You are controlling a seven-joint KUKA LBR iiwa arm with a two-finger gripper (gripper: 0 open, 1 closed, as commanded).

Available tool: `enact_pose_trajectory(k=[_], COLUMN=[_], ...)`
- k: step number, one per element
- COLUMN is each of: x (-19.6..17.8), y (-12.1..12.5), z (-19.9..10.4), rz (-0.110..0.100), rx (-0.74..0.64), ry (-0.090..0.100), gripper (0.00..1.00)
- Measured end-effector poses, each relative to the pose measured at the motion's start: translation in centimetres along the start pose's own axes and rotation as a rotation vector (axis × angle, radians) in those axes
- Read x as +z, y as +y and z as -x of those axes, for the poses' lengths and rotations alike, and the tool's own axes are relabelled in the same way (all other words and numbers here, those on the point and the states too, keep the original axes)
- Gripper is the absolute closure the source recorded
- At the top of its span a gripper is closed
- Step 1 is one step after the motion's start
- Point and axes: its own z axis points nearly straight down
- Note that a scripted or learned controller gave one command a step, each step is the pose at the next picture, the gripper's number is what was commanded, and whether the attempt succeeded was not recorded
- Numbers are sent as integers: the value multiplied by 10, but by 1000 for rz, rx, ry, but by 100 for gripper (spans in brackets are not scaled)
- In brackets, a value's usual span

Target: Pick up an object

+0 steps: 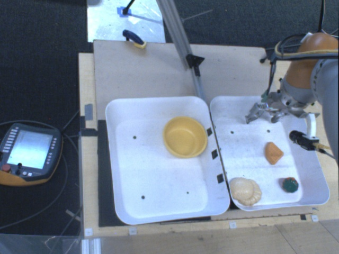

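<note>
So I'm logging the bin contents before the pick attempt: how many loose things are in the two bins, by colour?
Yellow: 1, the bowl in the left bin
Orange: 1, the orange chunk in the right bin
Cream: 1, the cream lump, same bin
Dark green: 1, the small green object, same bin
Total: 4

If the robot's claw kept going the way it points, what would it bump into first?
Probably just the bare white floor of the right bin. The gripper points down and left, away from the orange piece; depth is hard to judge.
</note>
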Motion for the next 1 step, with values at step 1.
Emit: enact_pose_trajectory(k=[1], x=[-13], y=[1], z=[0], rz=[4], rx=[-1], ry=[-1], gripper=[100])
